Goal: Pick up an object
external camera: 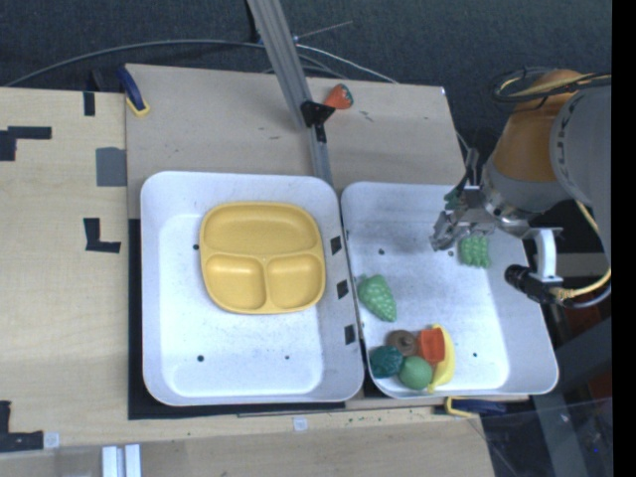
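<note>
The green toy lay just beside the end effector, whose opening I could not tell; a centred, straight descent would probably grip best.

Position: one fixed camera, mounted above the surface.
Direction: looks down at a slant.
Coverage: both white bins, the left bin and right bin, fit whole in frame.
Nearness: moderately close.
Arm entry: the arm comes in from the frame's right.
</note>
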You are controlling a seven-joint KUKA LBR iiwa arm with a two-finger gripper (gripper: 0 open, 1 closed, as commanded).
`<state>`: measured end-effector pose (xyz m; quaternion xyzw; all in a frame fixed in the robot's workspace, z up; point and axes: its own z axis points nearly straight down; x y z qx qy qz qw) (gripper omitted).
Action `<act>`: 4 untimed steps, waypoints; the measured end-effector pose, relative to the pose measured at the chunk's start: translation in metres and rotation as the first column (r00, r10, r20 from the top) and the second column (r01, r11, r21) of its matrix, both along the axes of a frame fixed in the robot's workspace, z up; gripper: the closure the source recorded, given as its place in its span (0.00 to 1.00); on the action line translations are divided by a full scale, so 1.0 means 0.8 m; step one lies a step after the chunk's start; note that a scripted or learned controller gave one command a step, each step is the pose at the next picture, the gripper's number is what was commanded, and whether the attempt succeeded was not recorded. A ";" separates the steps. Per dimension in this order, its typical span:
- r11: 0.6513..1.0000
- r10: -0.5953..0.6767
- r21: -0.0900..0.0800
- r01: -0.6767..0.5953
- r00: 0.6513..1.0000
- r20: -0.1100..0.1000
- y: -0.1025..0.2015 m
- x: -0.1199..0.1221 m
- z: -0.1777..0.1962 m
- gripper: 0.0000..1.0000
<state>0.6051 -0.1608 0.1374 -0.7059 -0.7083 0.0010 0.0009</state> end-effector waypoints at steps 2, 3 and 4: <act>1.000 -0.001 -0.001 0.001 1.000 0.008 0.024 -0.001 0.131 1.00; 1.000 -0.002 0.001 0.002 1.000 0.002 0.025 0.000 0.139 1.00; 1.000 0.003 0.002 -0.003 1.000 0.000 0.096 -0.007 0.124 1.00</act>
